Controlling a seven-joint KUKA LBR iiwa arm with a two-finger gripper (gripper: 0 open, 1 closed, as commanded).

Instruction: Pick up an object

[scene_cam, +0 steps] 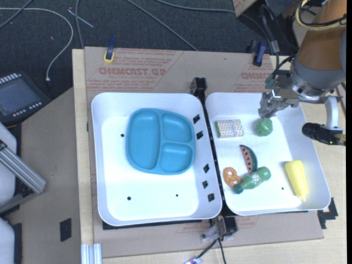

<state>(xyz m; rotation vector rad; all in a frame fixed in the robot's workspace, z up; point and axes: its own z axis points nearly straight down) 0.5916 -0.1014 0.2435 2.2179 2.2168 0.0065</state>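
Note:
My gripper [268,110] hangs over the back of the right bin [313,147], just above and touching or nearly touching a small green rounded toy [264,127]. In the same bin lie a patterned square block [229,128], a dark watermelon slice [248,158], an orange pretzel [230,176], a green bottle-like toy [255,179] and a yellow corn-like piece [297,178]. The gripper's body hides its tips, and nothing shows lifted off the bin floor.
The left bin [110,164] holds a blue divided plate [160,141]. A black divider with clips [204,147] runs between the bins. The grey and orange arm [322,48] comes in from the upper right. Cables lie beyond the bench's far edge.

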